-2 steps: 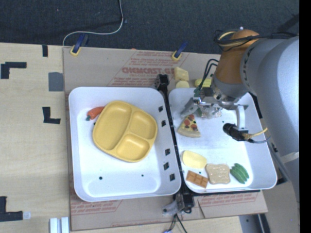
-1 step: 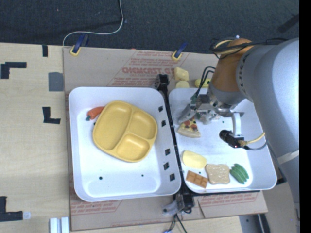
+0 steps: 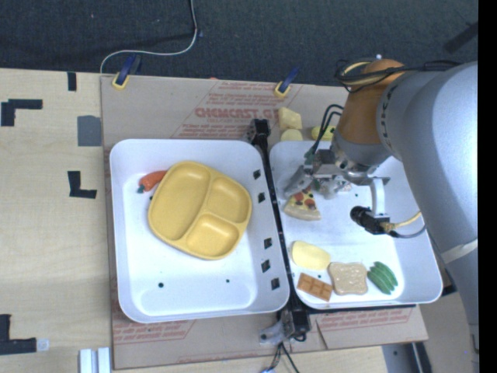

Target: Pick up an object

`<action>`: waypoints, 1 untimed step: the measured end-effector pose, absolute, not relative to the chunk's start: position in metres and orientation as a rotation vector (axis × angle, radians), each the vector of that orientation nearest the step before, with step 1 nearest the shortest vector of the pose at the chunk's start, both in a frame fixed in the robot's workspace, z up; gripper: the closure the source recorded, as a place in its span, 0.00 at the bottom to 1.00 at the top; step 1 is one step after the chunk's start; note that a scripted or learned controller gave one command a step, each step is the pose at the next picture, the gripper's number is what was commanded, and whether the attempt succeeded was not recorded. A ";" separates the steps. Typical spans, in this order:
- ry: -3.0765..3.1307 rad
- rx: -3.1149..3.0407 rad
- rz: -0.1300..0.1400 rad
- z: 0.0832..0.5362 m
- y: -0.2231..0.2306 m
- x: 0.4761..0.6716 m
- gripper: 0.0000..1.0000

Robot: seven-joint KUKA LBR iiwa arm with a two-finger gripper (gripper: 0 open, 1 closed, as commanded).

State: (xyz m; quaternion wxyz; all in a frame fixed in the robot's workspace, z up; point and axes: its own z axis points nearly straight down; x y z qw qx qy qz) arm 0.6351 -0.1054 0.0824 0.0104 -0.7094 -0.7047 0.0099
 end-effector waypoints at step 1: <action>-2.214 -2.221 0.014 0.084 -0.104 0.630 0.00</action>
